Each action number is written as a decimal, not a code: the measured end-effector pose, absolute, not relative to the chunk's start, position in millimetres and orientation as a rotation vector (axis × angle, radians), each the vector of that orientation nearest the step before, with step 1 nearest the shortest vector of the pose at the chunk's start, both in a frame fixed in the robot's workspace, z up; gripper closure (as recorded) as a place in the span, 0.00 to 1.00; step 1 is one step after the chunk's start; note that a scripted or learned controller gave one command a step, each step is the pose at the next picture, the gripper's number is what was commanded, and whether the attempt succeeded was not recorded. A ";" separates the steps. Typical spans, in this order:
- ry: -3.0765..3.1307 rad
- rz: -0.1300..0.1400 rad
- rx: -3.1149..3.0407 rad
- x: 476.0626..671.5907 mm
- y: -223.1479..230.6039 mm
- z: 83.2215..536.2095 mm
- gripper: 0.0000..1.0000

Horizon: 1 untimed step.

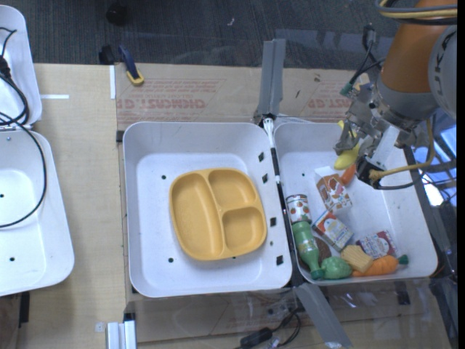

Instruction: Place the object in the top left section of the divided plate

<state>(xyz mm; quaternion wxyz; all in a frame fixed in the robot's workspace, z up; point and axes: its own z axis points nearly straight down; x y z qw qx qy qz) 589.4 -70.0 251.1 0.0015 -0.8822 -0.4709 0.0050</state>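
A yellow divided plate [216, 213] lies in the middle of the left bin [145, 151]. It has one long section on its left and two smaller ones on its right, all bare. My gripper [354, 148] hangs over the back of the right bin [418, 217], pointing down and to the left. A small yellow toy, banana-like [348, 155], sticks out between the fingertips, which are shut on it. Just below it is a small orange piece [348, 174], close to the bin floor.
The right bin holds several toy foods: a red and white carton [333, 192], a can [298, 208], a green bottle [305, 242], a green pepper [336, 268], a cheese wedge [356, 257], a carrot [382, 265]. A grey divider [272, 86] stands between the bins.
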 end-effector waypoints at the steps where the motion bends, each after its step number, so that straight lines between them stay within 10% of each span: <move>1: -1.756 0.005 -2.605 569.8 -27.9 295.3 1.00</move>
